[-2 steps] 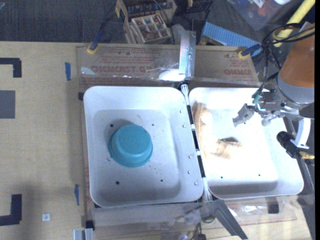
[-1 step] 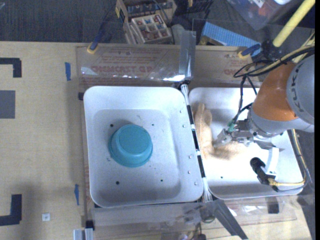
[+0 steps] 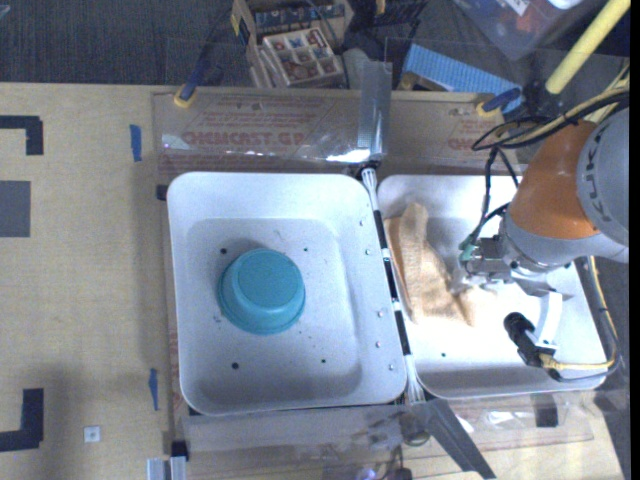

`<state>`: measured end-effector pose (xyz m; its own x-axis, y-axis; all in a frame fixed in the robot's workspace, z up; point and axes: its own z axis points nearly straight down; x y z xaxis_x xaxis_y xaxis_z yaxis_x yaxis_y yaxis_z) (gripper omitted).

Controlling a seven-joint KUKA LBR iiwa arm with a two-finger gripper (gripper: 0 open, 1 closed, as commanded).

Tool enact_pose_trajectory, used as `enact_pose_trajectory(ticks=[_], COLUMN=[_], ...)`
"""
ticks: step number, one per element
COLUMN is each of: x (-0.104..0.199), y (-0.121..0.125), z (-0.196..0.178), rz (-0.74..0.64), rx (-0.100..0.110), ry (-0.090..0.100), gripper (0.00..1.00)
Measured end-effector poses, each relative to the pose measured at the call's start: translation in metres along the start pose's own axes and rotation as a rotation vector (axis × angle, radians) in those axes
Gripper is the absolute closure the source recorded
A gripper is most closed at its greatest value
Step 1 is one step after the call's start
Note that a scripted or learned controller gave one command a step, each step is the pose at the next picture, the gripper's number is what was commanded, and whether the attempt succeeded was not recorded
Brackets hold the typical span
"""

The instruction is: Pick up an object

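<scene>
1. Progress: nothing is lifted yet, as far as the view shows. The arm [image 3: 575, 193] reaches in from the right and its gripper [image 3: 468, 280] sits low inside the right bin [image 3: 500, 373], at the edge of a tan sponge-like slab [image 3: 425, 263].
2. Gripper state: cannot tell. The wrist and cabling hide the tip, and nothing can be confirmed as held.
3. Target location: the tan slab lies on the floor of the right bin, along its left wall, just beside or touching the gripper; which of the two is not resolvable. It looks the likely pick, judging from the gripper's position.
4. Other candidate: a blue bowl [image 3: 262, 290] sits upside down near the middle of the left bin [image 3: 200, 203], well apart from the gripper.
5. Remaining, by my judgement: secure a grip, then raise the object clear of the bin.
6. Materials and shapes: the slab is elongated, rough-edged, porous-looking and matte, probably soft and compressible. The bowl is round, smooth, hard-looking plastic with a flat base facing up. Both bins are shallow, white, rounded at the corners and lightly speckled.
</scene>
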<state>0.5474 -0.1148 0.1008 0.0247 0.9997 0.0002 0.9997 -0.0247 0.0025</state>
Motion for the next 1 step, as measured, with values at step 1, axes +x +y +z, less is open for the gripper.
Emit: enact_pose_trajectory(ticks=[1], x=[0.04], y=[0.0394], z=[-0.0809], rz=[-0.155], rx=[0.005], ry=[0.0], gripper=[1.0])
